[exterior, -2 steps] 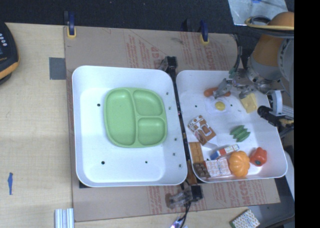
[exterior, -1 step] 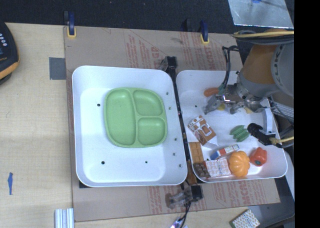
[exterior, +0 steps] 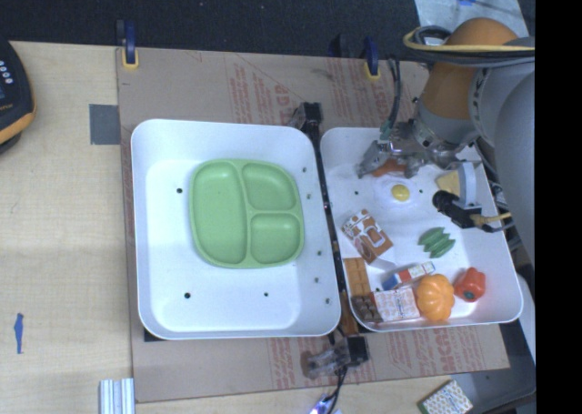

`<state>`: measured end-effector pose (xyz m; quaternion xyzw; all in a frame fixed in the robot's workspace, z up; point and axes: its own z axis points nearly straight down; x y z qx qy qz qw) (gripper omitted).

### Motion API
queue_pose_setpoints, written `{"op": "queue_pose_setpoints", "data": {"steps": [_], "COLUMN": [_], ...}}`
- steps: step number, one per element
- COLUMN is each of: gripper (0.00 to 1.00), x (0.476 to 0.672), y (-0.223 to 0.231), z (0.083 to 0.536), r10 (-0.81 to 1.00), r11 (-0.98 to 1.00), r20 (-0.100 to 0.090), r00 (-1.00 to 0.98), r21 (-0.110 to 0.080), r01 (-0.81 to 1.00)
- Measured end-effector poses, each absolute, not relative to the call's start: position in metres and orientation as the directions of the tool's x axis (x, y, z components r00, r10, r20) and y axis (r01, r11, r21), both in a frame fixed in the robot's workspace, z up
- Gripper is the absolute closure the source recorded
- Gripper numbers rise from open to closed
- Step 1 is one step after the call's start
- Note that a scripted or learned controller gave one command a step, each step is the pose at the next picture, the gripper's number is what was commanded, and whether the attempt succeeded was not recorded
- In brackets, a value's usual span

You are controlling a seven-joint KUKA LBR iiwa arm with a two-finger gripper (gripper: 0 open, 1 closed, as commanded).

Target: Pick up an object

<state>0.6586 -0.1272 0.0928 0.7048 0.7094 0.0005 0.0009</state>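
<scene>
Two white bins (exterior: 145,221) hold one green plate (exterior: 245,212) (pincer (exterior: 386,159) grip unclear).

Around the green divided plate (exterior: 245,213) the left bin (exterior: 155,298) floor lies open on every side; right of it, the other bin (exterior: 338,153) is crowded with small items along its near edge

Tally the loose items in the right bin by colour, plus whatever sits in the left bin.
Orange: 1, pumpkin
Red: 1, pepper
Green: 2, pea pods, divided plate in the left bin
Yellow: 1, fried egg
Printed packets: 3
Total: 8
</scene>
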Motion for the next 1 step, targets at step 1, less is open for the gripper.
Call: {"op": "queue_pose_setpoints", "data": {"steps": [1], "gripper": [0.0], "x": [0.6566], "y": [-0.1385], "z": [0.0924], "r10": [1.0], "r11": [0.003], "r20": [-0.001], "r00": [-0.003], "r21": [0.0], "r01": [1.0]}}
